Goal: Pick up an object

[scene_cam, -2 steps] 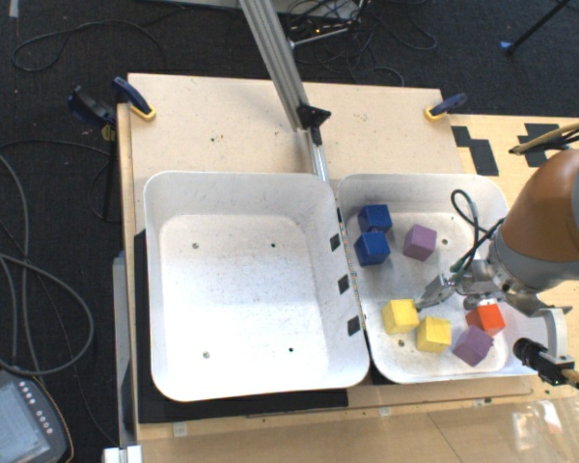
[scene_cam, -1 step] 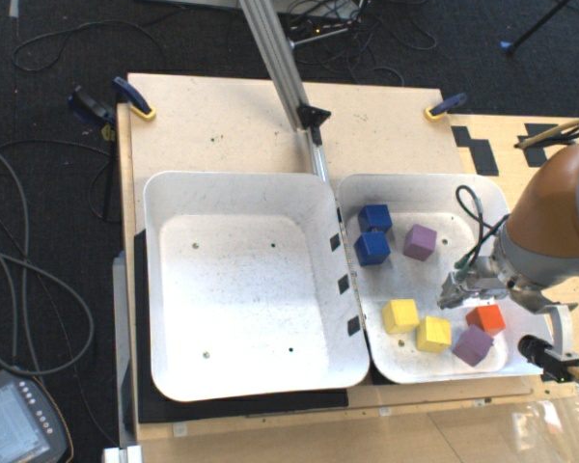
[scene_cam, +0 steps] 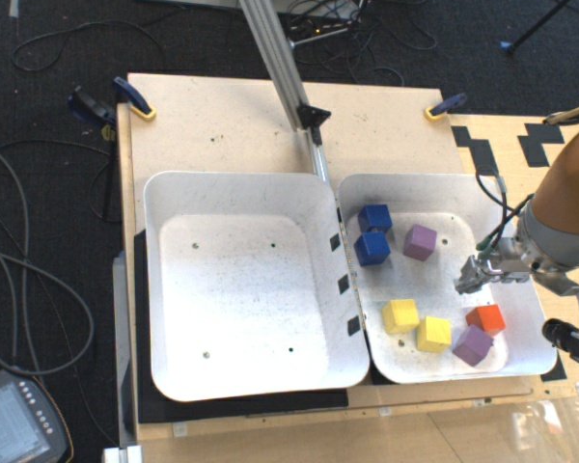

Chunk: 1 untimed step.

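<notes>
The right bin [scene_cam: 444, 186] holds several small cubes. Two blue cubes [scene_cam: 372, 232] sit together at its upper left, and a purple cube [scene_cam: 420, 242] lies just right of them. Two yellow cubes [scene_cam: 417, 324] rest near the front, with a second purple cube [scene_cam: 474, 344] and an orange cube [scene_cam: 486, 318] to their right. My gripper [scene_cam: 469, 276] hangs over the right part of this bin, just above and left of the orange cube. Nothing is visible between its fingers.
The left bin [scene_cam: 174, 201] lies beside the right one. A slanted metal pole [scene_cam: 275, 46] runs from the top of the view down to the bins' shared edge. Blue and yellow clamps [scene_cam: 133, 97] sit at the bench's back corners.
</notes>
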Each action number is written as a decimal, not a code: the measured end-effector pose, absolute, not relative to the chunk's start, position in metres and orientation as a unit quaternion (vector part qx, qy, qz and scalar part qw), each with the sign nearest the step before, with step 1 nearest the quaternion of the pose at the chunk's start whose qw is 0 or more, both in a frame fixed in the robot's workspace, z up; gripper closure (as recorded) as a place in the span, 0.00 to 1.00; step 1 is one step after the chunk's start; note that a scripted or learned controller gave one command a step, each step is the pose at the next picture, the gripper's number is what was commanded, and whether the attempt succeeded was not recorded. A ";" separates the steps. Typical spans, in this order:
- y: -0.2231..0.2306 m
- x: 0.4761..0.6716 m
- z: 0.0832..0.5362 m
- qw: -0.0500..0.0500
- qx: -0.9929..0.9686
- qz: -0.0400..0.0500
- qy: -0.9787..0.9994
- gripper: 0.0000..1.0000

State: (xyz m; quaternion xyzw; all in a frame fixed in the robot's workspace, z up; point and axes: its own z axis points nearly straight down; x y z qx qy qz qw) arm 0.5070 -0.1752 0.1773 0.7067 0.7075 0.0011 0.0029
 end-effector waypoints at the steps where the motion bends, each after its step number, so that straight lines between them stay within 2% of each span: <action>1: -0.176 0.509 0.231 0.003 0.706 0.002 0.708 1.00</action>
